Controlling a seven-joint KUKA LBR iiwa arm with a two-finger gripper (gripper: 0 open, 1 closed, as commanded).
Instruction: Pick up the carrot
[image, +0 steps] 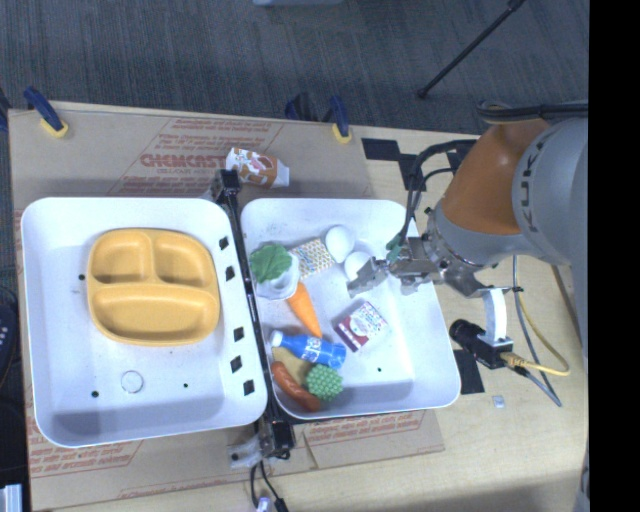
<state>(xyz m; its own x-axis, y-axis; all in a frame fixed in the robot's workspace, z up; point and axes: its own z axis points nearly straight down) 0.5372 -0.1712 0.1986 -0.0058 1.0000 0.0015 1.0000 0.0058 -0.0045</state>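
Although my arm (520, 190) looms over the right bin (420, 345), my gripper (372, 274) hangs above that bin's upper right part, near two white eggs (345, 250), and whether it is apart or together I cannot tell from here. The left bin (50, 330) bears a yellow divided plate (153, 285).

The carrot (305, 310) lies near the middle of the right bin, slanting, its broad end up by a green broccoli piece (270, 263) and its tip down toward a blue bottle (312, 349). It is a plain orange cone, smooth and with a slight sheen.

I judge it a light, stiff plastic toy, likely slippery; its taper could squeeze it out of a pinch. I would close across the thicker upper half, square to its length.
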